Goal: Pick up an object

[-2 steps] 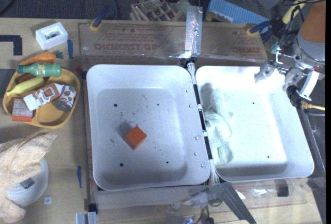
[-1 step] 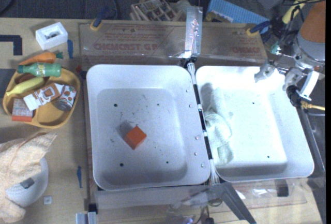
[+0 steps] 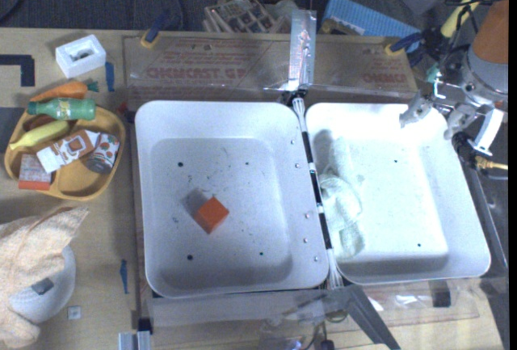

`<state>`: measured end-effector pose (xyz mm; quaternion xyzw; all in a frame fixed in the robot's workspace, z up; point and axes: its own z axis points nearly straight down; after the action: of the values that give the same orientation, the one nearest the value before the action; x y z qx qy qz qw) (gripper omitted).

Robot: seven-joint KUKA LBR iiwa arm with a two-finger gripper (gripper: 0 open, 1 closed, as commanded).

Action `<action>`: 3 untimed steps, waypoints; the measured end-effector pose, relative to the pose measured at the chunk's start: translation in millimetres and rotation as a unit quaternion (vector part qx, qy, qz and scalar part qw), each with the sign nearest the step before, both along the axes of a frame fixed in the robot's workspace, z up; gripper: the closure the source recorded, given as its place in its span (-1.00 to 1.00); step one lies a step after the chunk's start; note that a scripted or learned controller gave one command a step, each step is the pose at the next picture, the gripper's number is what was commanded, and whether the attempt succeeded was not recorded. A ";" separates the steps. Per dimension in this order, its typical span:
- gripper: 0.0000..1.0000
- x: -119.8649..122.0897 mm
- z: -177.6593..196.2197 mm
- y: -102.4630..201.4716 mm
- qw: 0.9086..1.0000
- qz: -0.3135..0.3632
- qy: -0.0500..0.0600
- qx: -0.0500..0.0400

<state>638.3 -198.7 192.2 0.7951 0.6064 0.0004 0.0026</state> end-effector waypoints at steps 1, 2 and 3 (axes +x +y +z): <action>-1.00 -85.2 -0.3 15.1 1.000 -0.015 0.002 0.002; -1.00 -149.2 13.8 28.1 1.000 -0.031 0.003 0.002; -1.00 -75.9 2.9 121.7 0.995 -0.100 0.002 0.002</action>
<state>562.3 -77.0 195.1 0.8517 0.5240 -0.0001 0.0001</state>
